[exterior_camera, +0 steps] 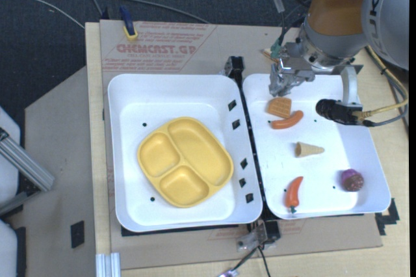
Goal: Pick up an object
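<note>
Claw [284,84] hangs at the far edge of the right bin [370,152], right above the tan waffle piece [280,106]; can't tell how wide it's open or whether it grips anything. Orange sausage [286,120] touches the waffle's near side, so best to drop straight down, centred on the waffle, and avoid nudging the sausage. Fingertips blur into the wrist hardware. Arm cut off at the top right corner.

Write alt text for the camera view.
A grey-and-orange robot arm lowers its gripper over a waffle piece in the right bin, which also holds a sausage. The left bin holds a yellow tray.
</note>
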`<state>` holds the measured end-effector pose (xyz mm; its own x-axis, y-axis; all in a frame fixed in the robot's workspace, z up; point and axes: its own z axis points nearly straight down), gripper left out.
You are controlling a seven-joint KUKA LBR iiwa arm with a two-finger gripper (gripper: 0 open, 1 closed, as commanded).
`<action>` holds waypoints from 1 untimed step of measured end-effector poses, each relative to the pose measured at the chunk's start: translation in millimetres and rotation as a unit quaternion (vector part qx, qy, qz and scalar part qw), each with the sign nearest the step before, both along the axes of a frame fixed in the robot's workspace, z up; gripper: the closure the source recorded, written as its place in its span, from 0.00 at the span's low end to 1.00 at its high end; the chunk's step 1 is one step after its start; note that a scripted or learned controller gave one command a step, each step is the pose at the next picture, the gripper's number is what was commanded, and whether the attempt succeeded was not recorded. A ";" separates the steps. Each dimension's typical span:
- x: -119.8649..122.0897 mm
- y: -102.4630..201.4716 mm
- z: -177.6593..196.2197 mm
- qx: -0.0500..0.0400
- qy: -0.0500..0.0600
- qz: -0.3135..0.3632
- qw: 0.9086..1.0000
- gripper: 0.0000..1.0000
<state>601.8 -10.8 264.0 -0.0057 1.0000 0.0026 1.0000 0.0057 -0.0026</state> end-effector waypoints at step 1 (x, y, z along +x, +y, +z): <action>-6.8 49.2 -16.3 0.000 0.001 0.000 1.000 1.00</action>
